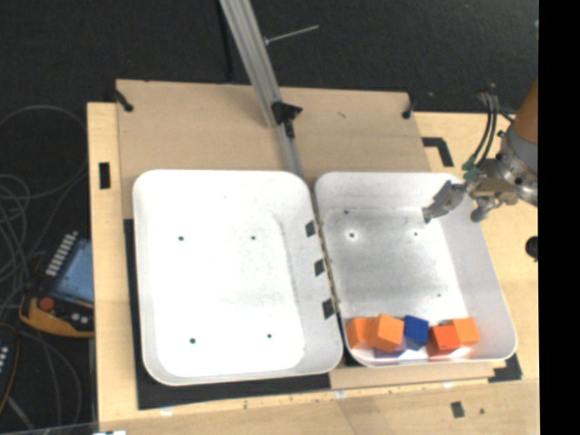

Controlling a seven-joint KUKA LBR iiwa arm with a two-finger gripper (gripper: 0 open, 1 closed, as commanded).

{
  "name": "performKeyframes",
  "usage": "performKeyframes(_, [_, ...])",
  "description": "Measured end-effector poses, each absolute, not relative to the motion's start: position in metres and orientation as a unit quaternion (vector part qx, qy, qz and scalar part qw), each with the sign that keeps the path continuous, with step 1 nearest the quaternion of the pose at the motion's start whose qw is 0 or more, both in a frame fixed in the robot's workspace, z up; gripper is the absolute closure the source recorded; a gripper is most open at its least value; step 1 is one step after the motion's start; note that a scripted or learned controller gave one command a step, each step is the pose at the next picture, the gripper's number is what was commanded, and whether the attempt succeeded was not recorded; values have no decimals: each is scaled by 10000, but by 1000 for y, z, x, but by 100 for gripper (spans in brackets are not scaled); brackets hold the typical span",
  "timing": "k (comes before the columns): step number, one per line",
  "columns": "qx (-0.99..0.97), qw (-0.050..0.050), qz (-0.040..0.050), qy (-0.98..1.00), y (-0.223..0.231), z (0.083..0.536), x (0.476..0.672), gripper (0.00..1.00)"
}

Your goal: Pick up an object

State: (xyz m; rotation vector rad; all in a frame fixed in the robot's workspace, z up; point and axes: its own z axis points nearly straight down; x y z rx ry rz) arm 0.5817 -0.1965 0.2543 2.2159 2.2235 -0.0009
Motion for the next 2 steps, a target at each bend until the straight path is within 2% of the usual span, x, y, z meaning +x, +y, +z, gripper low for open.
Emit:
performKeyframes(1, [7044, -3, 11, 7098, -119, 267, 531, 0])
performKeyframes(2, [7066, 18, 8, 7077, -124, 277, 532, 100])
